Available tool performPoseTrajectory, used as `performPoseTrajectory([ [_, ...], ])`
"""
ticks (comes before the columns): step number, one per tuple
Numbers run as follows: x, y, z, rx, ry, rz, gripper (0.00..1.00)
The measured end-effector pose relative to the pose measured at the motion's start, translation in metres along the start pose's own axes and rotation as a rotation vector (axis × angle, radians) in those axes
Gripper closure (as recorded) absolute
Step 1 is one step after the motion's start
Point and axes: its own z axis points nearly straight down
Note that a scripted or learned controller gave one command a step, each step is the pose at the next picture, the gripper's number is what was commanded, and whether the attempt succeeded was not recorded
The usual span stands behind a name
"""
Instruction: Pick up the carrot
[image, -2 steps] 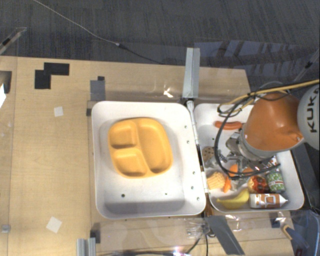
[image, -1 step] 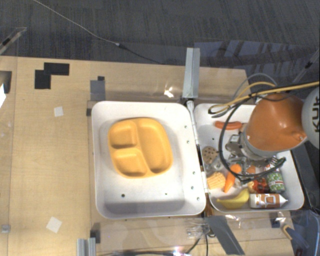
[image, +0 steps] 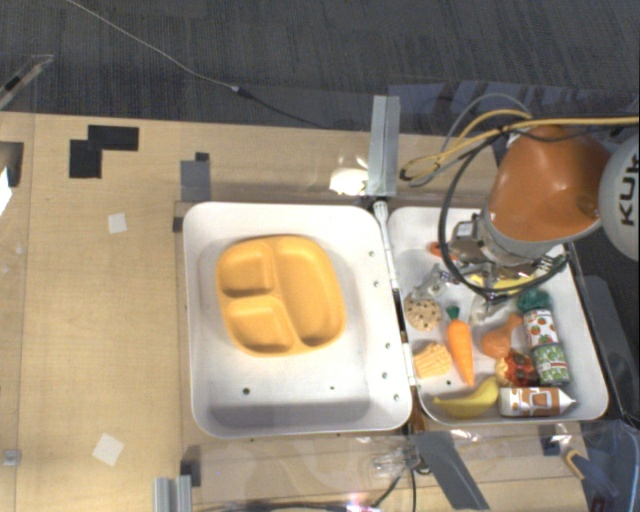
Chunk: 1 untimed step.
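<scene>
The carrot lies in the right bin, orange with a small green top pointing to the back. It rests between a cookie and corn piece on its left and an orange round item on its right. My gripper hangs under the arm's orange band, just behind the carrot's green end. The wrist and cables hide the gripper's tips, and nothing is seen in its hold.
The right bin also holds a cookie, a corn piece, a banana, a round orange item, a small bottle, a carton and a green item. A yellow divided plate sits in the left bin.
</scene>
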Motion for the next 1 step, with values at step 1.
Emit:
performPoseTrajectory([
  [1, 0.0260, 0.0359, 0.0186, 0.015, -0.008, 0.053, 0.00],
])
